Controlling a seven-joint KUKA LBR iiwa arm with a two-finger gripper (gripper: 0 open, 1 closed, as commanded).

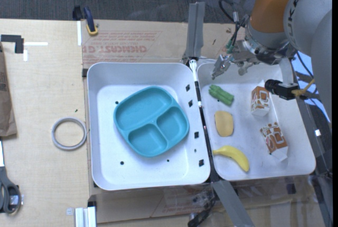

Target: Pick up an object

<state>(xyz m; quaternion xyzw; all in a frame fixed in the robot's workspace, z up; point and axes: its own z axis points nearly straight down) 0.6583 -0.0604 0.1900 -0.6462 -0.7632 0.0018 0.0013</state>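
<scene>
A: Where's the hand [224, 64]?
B: Over the far left corner of the right bin [306, 160], just above the rim. Nothing between its tips that I can make out; spread or pressed together, cannot tell, too small and dark.

A: What's there to pick?
B: All in the right bin. Green piece [221, 94] nearest, just below the hand. Under it a pale yellow piece [224, 123], then a banana [232, 157] by the near edge. Two small cartons [260, 100] [274, 139] on the right side, lying apart.

A: Why hover at that corner?
B: My guess: lined up for the green piece, the closest target, lying clear of the others so the tips have room either side.

A: Left bin [100, 125]?
B: Holds a blue divided plate [151, 121], tilted a little. Likely the drop side. A tape ring [68, 133] sits on the desk [42, 88] outside it
</scene>
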